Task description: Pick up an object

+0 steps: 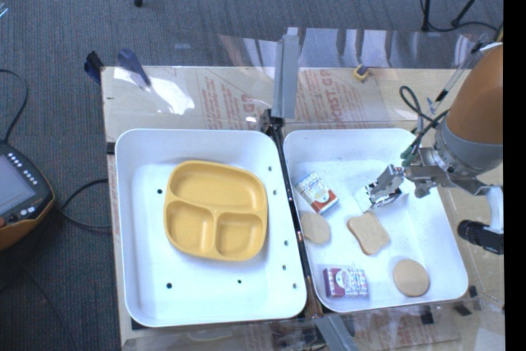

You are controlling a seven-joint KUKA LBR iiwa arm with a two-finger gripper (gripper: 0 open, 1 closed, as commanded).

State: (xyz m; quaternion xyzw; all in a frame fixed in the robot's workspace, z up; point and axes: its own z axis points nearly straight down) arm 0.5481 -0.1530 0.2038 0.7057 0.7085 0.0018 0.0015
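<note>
the nearest thing to the gripper is a slice of toast, lying flat on the floor of the right bin just below the gripper in the view, close by but apart from it. nothing sits between the gripper's metal tips, and whether they stand wide or narrow cannot be told from this slanted view.

to the left of the gripper, near it, a small red and white carton lies tilted on the bin floor. below that carton and down-left of the gripper is a round tan cookie, just beside the bin's left wall. further down from the gripper, past the toast, a dark red box with white print lies flat near the bin's front edge. down and to the right of the gripper, a second round tan biscuit rests near the front right corner. all five things lie apart from one another.

the gripper hangs over the middle of the right bin, with the grey arm and its orange band reaching off to the right behind it, cables looping above the wrist.

well to the left of the gripper, beyond the divide between the bins, the left bin holds a yellow divided plate with three compartments, lying flat near its middle.
</note>
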